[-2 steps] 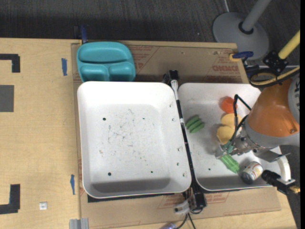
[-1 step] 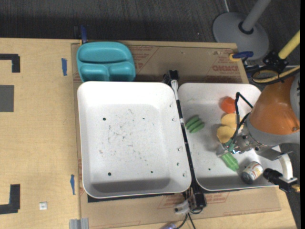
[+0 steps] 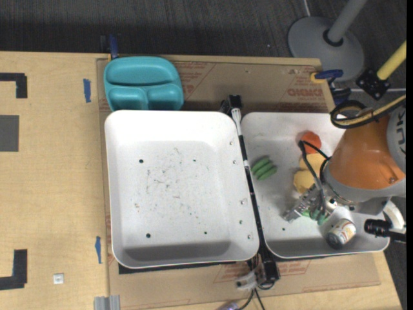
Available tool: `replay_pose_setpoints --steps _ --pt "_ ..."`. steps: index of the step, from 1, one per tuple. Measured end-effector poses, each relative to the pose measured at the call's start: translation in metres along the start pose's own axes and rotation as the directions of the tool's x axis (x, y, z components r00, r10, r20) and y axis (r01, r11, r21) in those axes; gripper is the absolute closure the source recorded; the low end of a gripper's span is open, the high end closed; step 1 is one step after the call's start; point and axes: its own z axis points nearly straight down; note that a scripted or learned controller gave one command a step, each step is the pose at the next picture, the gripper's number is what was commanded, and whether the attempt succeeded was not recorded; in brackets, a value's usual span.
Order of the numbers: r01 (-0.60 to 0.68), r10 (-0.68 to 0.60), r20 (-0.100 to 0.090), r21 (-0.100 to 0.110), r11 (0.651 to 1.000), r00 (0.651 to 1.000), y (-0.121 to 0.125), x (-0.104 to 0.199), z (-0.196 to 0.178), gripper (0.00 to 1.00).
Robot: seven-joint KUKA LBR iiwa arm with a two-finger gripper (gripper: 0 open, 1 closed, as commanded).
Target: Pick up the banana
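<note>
The banana (image 3: 302, 181) is a yellow shape in the right bin (image 3: 277, 131), partly hidden under the arm's orange band. My gripper (image 3: 301, 208) hangs low in the same bin, just below the banana's visible end and near the bin floor. Its metal tip is small and dark against the clutter. I see nothing clearly held in it.
The right bin also holds a green ridged piece (image 3: 263, 168), an orange object (image 3: 310, 138) at the back, a small green item (image 3: 317, 214) and a silver can (image 3: 340, 232) near the front. The left bin (image 3: 122, 173) lies beside it. A teal tray (image 3: 142, 82) stands behind.
</note>
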Motion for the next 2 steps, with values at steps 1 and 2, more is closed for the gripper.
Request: replay_pose_setpoints --steps 1,2 --pt "-0.001 0.001 0.002 0.0 1.0 1.0 -0.0004 -0.0006 0.0003 0.0" --pt "-0.001 0.001 0.001 0.0 1.0 1.0 0.0002 0.0 -0.0096 1.0"
